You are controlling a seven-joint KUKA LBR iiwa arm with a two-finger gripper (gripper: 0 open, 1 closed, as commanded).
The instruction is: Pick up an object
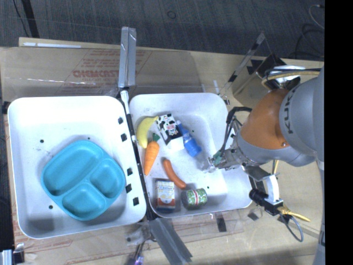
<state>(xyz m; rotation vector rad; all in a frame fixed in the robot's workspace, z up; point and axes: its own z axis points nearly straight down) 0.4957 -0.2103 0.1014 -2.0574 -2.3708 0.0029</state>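
Blue bottle (191,144), right bin (218,106), centre, long axis slanting upper-left to lower-right; jaws (216,161) just beside its lower-right end, nothing visibly held, spread state cannot be told.

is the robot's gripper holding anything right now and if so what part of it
It cannot be told. The gripper sits low in the right bin, near the blue bottle, with nothing visibly held.
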